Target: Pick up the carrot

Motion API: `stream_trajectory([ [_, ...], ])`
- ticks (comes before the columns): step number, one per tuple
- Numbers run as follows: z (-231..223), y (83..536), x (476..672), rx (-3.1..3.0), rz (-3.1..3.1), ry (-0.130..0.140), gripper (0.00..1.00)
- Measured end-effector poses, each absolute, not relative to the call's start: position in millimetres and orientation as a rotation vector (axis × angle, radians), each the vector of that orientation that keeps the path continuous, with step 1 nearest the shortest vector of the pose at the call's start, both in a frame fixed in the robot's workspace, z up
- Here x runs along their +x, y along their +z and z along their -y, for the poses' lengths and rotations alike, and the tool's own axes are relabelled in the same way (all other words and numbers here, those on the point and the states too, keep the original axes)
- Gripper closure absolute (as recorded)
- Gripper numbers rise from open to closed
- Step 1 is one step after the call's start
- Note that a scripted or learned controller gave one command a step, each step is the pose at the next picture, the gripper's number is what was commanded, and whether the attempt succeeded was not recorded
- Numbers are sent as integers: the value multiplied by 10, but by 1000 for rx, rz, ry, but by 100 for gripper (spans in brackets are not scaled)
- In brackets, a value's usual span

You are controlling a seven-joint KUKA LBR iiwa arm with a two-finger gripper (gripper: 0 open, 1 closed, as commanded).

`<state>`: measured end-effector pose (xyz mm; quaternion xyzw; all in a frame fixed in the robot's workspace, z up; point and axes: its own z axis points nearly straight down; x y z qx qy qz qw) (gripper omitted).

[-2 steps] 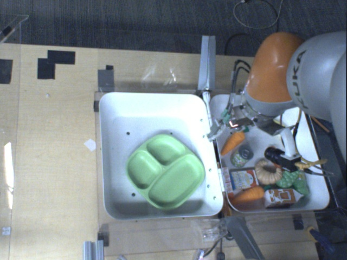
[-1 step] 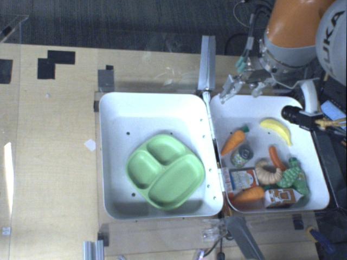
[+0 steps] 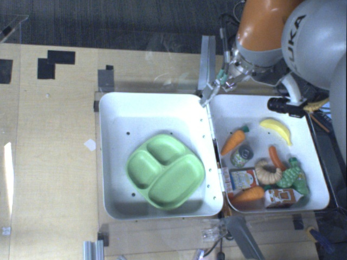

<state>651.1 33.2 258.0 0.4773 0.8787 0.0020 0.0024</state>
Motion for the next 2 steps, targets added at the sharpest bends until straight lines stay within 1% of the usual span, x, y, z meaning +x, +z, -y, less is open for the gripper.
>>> stream_trajectory([
  [1,-1046,2454,6697,1651,-2666,9,0],
  [2,-1466,1439,6696,821,-3027,7,0],
])
